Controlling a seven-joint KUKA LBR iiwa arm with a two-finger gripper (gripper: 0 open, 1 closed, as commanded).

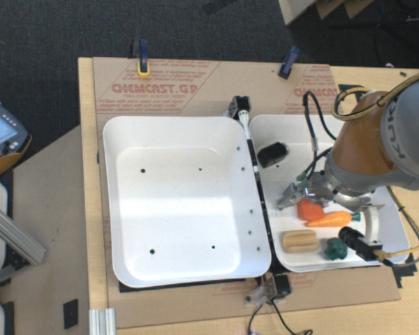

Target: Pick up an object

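Honestly, the pincer [298, 195] is mostly buried under the arm's wrist, so can't tell if it's open or closed. Near side of it: one tan block [299, 241], one teal thing [334, 249], and one orange carrot [322, 217] right against it. Beyond it, one black object [272, 154]. All in the right bin [285, 123].

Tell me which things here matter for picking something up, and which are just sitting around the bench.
Part of the job:
- gripper, low in the right bin
- orange carrot
- tan block
- green toy
- black object

Just lying about:
- left bin
- cardboard sheet under the bins
- blue clamps at the far edge
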